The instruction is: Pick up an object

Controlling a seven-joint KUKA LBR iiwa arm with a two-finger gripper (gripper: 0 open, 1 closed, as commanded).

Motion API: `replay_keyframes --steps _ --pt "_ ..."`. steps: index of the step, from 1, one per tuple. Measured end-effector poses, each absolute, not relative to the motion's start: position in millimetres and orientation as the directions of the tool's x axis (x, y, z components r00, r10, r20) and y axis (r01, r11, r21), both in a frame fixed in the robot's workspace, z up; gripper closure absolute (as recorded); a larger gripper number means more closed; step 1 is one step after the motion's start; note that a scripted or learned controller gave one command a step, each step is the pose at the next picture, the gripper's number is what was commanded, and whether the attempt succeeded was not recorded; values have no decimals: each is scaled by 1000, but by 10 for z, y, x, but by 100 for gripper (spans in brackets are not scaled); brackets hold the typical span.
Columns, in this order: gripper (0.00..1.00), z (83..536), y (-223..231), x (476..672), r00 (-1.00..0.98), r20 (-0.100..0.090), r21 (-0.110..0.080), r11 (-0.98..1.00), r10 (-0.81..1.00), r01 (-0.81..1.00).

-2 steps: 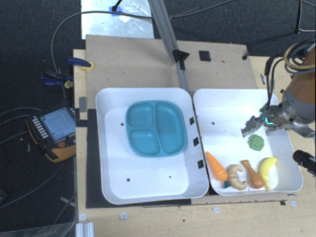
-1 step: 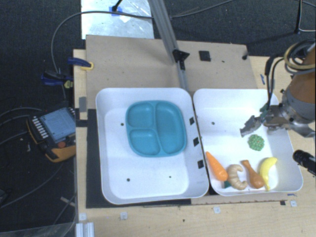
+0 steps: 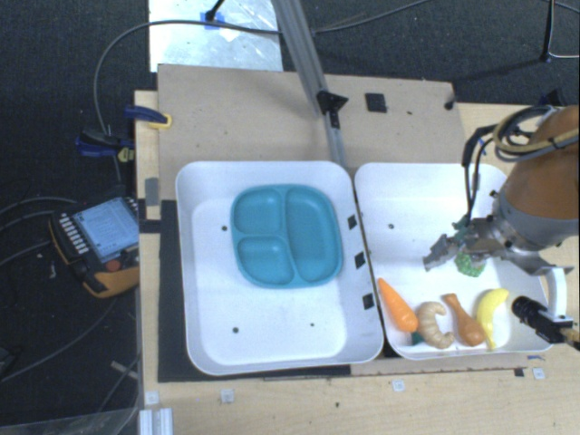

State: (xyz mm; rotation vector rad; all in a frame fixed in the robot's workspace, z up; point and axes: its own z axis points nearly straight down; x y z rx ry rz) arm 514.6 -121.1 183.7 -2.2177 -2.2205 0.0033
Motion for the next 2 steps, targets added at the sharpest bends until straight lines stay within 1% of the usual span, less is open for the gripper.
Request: replay_keyframes --steps 1,2 --pt "0 1280 -1121 5197 -1 1 -3 1 1000 1000" --pt "0 859 -1124 5217 0 0 4 0 1000 1000"
